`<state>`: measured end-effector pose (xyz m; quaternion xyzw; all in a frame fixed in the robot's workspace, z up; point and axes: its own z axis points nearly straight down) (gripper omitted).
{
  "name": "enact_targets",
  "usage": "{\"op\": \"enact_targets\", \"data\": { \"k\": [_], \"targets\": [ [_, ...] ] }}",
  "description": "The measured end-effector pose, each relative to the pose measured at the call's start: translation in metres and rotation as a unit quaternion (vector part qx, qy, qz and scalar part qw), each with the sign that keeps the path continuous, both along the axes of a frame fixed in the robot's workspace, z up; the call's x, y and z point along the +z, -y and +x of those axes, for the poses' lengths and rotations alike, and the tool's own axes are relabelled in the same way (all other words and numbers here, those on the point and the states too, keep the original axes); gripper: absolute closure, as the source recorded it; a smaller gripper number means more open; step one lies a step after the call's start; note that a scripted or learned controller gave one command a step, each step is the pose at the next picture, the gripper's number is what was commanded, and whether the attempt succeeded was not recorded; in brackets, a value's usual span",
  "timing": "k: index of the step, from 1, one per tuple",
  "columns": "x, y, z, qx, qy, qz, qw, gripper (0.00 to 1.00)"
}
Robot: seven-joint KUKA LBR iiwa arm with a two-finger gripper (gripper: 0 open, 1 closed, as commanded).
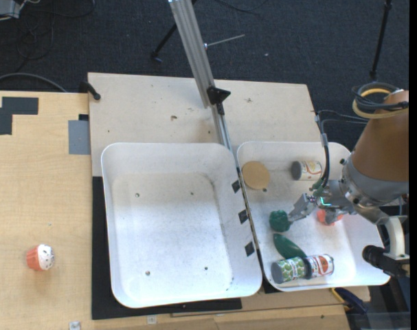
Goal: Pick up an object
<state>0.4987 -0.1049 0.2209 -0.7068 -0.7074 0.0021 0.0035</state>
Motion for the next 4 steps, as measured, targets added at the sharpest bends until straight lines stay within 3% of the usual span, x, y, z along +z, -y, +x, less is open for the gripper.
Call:
{"op": "enact_targets", "data": {
  "k": [1,3,4],
  "targets": [
    [0.002,0.002,0.001,-0.003,0.003,-0.0005,1.0,0.0],
    [-0.116,-0.009,0.002,-0.001,-0.001,0.0003,1.0,0.0],
    [-0.128,-0.009,0.002,-0.002,0.003,-0.0007,1.0,0.0]
  ]
}}
